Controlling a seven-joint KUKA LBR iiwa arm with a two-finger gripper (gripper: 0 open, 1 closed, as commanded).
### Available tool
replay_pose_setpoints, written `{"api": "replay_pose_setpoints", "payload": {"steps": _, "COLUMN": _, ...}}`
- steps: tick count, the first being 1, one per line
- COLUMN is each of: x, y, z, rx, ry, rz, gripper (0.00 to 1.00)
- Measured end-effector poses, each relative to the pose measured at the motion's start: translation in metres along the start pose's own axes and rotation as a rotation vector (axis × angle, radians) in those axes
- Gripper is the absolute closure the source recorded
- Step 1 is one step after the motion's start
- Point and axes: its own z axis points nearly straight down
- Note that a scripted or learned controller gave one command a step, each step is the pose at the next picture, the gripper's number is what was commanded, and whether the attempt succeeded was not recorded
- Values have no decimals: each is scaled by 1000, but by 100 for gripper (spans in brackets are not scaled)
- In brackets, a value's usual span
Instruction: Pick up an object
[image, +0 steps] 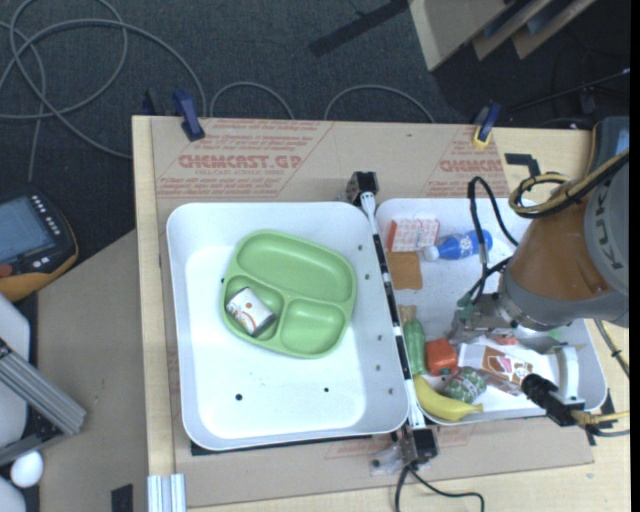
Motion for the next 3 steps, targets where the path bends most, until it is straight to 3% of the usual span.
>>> {"api": "replay_pose_setpoints", "payload": {"steps": 1, "x": 0, "y": 0, "z": 0, "rx": 0, "ry": 0, "rz": 0, "gripper": 0}}
{"api": "replay_pose_setpoints", "payload": {"steps": 2, "x": 5, "y": -20, "z": 5, "rx": -6, "ry": -2, "rz": 0, "gripper": 0}}
{"api": "replay_pose_setpoints", "payload": {"steps": 3, "x": -42, "y": 12, "z": -160, "rx": 0, "ry": 0, "rz": -2, "gripper": 0}}
